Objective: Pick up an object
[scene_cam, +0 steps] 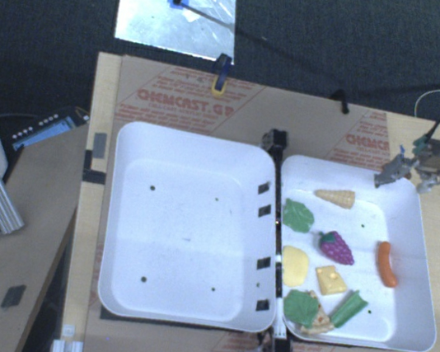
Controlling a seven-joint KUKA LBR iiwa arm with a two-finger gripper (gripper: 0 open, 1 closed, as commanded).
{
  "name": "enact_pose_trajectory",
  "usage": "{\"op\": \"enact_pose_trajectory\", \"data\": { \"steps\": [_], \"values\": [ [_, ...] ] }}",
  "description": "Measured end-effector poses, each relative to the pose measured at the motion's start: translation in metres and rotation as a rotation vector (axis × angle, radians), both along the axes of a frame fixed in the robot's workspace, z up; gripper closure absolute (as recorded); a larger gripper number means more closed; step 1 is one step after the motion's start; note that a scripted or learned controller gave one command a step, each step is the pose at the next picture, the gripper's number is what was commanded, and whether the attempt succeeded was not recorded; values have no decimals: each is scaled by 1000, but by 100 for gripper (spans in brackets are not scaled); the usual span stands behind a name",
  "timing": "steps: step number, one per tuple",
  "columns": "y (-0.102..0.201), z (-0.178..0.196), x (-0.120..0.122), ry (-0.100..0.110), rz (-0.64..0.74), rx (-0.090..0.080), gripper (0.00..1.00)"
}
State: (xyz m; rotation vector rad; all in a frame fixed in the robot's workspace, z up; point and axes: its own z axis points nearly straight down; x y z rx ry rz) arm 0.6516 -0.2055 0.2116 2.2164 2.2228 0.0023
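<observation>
Arm poised at the upper right, nothing picked yet.

The jaws [409, 168] hang over the top right corner of the right bin [422, 318], carrying nothing; whether they stand apart or together I cannot tell. Nearest them lies a cone [335, 197], then, toward the lower frame, a green leaf [297, 217], purple grapes [337, 247], an orange sausage [387, 263], a pale yellow piece [294, 266], a cheese wedge [330, 280] and a green pod [348, 309]. All look like light, stiff plastic toys, likely slick. The sausage lies well apart from the others; a pinch across its narrow middle seems safest. The left bin [186, 228] sits mid-frame on the desk [183, 98].
</observation>
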Motion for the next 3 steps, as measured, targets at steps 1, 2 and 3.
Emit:
{"op": "enact_pose_trajectory", "data": {
  "steps": [1, 2, 3],
  "values": [
    [57, -128, 17, 5, 6, 3, 0],
    [99, -127, 18, 2, 5, 1, 0],
    [95, -117, 14, 21, 4, 1, 100]
  ]
}}
